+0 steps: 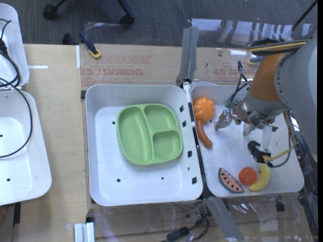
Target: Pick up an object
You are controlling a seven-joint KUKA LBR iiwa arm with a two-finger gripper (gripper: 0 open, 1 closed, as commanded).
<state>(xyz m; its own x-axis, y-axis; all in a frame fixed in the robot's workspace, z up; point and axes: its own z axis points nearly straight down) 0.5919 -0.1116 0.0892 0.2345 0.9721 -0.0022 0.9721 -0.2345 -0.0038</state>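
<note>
Fruit sits in the right bin [282, 185] on my feed: a pumpkin [204, 108] against the divider, a carrot-like piece [204, 134] just below it, then a watermelon slice [230, 180], a tomato [248, 175] and a banana [261, 178] clustered near the front edge. The end effector [235, 122] hangs over the bin's middle, fingers spread apart with nothing between them (I see bare bin floor there). A green divided plate [149, 133] lies in the left bin [101, 175].
</note>
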